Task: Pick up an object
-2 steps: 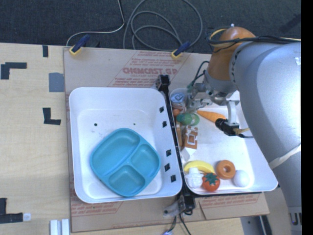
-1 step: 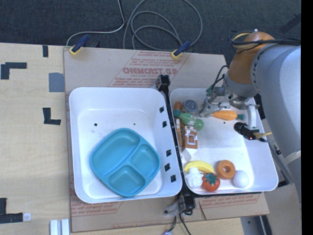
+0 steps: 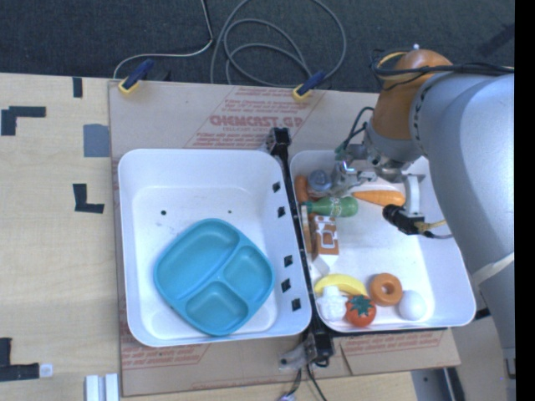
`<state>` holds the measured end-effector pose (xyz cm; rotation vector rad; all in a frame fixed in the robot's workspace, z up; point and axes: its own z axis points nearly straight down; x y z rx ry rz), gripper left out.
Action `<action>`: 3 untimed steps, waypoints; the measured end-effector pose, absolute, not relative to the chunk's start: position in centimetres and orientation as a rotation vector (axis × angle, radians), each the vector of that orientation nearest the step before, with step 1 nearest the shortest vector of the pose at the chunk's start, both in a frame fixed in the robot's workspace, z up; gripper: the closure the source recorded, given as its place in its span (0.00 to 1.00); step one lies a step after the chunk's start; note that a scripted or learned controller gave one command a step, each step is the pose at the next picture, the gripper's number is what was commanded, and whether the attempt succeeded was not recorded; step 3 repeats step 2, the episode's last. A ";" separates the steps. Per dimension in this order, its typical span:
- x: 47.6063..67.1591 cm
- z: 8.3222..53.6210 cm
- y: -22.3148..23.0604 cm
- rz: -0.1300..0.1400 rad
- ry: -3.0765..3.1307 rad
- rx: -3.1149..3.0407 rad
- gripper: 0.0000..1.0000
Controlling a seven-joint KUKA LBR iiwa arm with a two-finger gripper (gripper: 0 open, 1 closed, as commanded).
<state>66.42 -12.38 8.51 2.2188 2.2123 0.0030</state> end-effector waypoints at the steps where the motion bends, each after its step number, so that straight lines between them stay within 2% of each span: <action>1: 66.9 8.6 -11.3 -0.024 2.198 2.212 0.00; 3: 66.8 8.6 -11.1 -0.025 2.193 2.213 0.00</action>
